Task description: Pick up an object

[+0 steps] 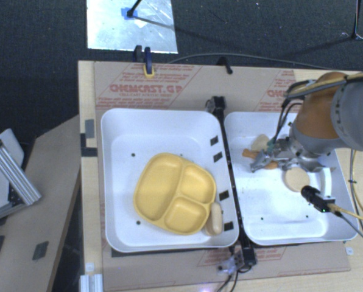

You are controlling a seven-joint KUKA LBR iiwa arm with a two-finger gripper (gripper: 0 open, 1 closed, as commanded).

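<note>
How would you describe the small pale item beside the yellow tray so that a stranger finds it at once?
Start at the left white bin, which holds a yellow divided tray. Follow the tray to its lower right corner, near the bin's wall. The small beige rounded piece touches that corner; unlike the bright yellow tray, it is pale, smooth and far smaller.

Robot lab, arm [346, 111] (grey), white bins [123, 139]

The grey arm [355, 111] enters at the right edge of the frame, its orange band [318, 114] at center right above the wrist. The tool [264, 162] points left, low at right of center, angled slightly downward.
</note>
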